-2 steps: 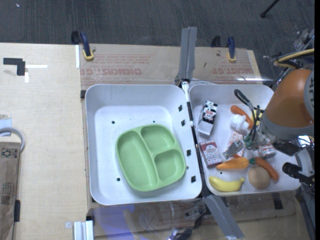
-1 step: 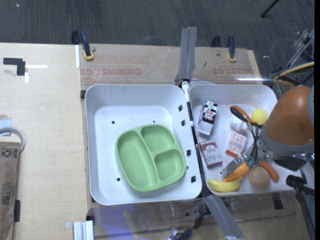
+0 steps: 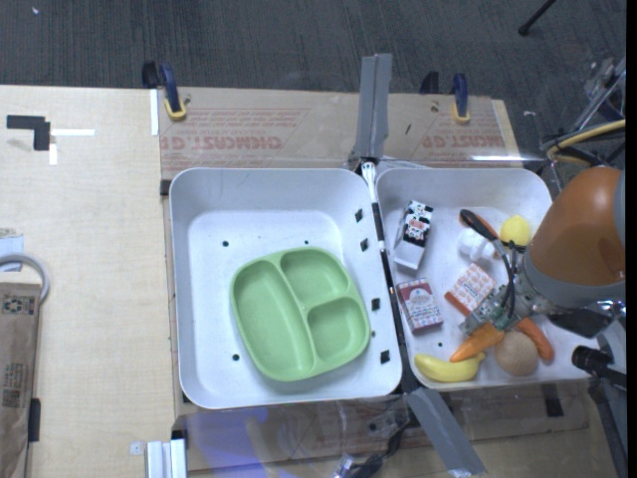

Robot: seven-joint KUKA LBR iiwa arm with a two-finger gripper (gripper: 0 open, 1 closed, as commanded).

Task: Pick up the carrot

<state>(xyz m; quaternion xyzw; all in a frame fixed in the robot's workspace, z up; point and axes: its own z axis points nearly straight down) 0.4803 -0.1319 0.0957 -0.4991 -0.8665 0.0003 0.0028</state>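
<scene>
One carrot (image 3: 479,342) under pincer (image 3: 495,314), beside banana (image 3: 448,367).

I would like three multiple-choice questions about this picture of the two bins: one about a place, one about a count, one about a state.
1. Where does the green plate lie?
A. In the left bin
B. In the right bin
C. On the wooden bench

2. How many compartments does the green plate have?
A. Two
B. Three
C. Four

3. How does the carrot lie?
A. Standing upright against the bin wall
B. On the green plate
C. Flat on the right bin's floor, just under the gripper

Answers:
1. A: the plate rests inside the left bin.
2. B: raised ridges split it into three sections.
3. C: the carrot lies in the right bin between the banana and the gripper above it.
</scene>
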